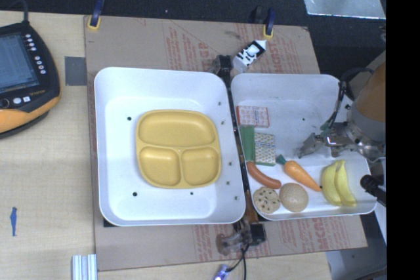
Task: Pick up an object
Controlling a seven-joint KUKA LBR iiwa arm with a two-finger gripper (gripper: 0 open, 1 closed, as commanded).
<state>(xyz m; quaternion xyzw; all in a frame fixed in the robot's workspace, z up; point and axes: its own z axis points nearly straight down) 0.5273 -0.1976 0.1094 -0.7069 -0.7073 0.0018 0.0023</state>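
Note:
The right bin (295,92) holds several toy foods along its left and front sides. A red-and-white packet (252,116) lies by a green block (247,141) and a checkered piece (265,148). Toward the front lie a sausage (263,175), a carrot (302,174), a cookie (266,199), a round bun (293,197) and bananas (337,183). My gripper (319,143) hangs over the right half of this bin, just above and behind the bananas and right of the carrot. Nothing shows in its grasp.
The left bin (115,141) carries a yellow divided plate (178,147). A teach pendant (23,75) lies at the bench's left edge. A black-and-white tag (250,53) sits behind the bins. The back of the right bin is bare white floor.

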